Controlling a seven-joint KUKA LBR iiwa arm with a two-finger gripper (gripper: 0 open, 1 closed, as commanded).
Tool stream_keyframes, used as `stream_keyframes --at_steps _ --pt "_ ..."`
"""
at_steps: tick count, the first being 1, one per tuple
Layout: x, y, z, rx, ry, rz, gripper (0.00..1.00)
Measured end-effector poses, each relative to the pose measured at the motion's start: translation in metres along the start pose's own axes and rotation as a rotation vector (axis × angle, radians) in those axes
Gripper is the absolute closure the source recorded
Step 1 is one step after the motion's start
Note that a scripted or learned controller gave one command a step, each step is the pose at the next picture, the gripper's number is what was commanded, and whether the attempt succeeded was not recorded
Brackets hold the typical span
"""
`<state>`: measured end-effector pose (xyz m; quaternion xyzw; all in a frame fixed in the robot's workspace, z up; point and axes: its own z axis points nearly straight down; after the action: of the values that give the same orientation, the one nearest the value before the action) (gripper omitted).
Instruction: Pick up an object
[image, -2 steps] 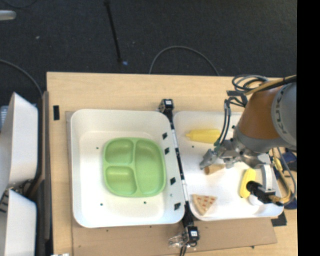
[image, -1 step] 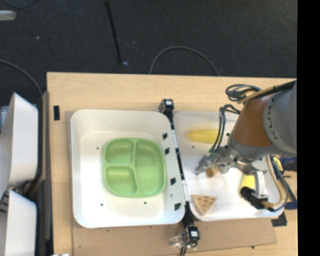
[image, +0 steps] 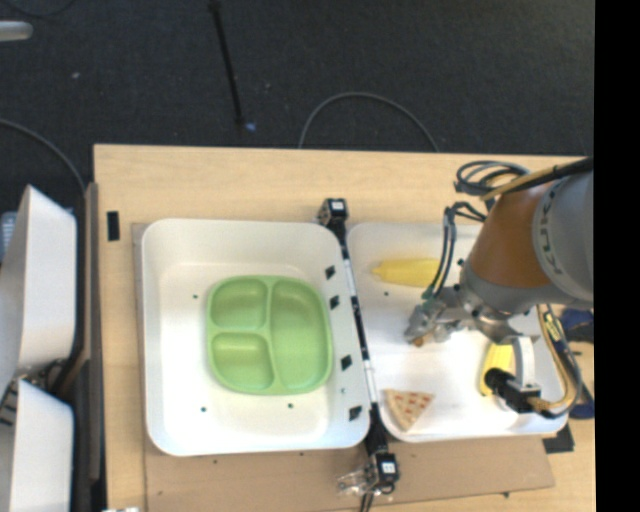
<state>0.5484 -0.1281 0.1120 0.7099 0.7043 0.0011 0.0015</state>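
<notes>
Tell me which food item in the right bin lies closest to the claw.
The yellow corn cob, near the bin's far wall just up-left of the claw. The pizza slice sits farther off, in the bin's near left corner.

Two bins (image: 160, 330), one tray (image: 268, 333).

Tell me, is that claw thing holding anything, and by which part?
Cannot be told: the gripper is low in the right bin, near the yellow piece, with nothing visibly between its tips.
</notes>
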Motion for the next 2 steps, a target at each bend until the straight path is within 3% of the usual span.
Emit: stream_keyframes --at_steps 2 --pt "-0.003 0.001 -0.129 -0.005 -0.002 -0.01 1.0"
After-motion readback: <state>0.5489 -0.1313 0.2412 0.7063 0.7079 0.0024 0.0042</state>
